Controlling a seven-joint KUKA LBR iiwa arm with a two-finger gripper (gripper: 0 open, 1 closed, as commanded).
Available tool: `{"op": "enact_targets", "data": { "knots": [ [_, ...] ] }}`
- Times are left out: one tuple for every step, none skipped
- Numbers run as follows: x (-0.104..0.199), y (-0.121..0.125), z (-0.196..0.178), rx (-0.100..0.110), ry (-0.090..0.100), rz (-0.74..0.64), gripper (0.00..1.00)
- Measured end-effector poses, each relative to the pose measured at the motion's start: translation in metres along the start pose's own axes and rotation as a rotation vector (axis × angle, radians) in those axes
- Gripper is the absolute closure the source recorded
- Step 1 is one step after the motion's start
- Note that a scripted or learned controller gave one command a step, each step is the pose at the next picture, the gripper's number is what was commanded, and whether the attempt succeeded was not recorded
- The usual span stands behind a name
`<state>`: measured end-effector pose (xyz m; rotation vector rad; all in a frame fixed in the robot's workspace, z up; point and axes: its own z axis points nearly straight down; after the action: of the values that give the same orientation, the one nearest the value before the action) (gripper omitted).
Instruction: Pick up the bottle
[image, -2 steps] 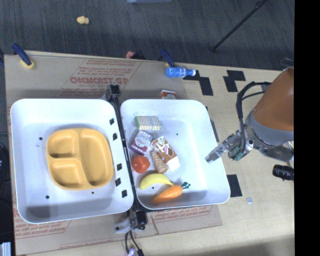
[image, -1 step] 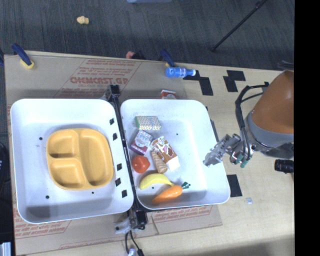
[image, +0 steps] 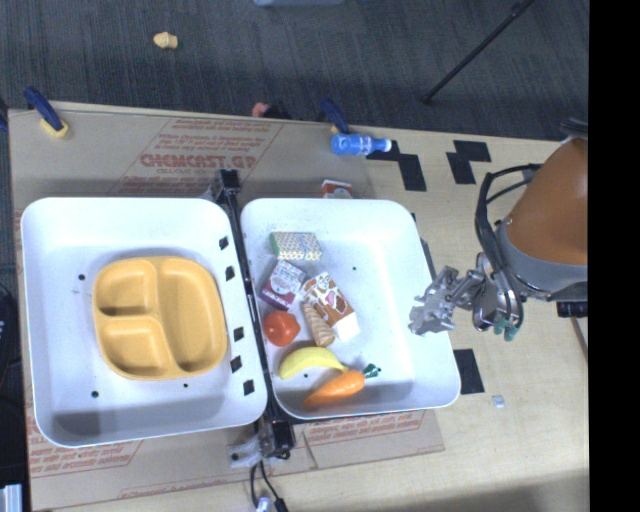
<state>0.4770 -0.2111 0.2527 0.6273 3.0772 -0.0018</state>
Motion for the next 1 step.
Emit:
{"op": "enact_targets", "data": {
  "knots": [
    [0.0051, 0.0120, -0.0088, 0.000, -0.001, -0.040, 1.00]
  ]
}}
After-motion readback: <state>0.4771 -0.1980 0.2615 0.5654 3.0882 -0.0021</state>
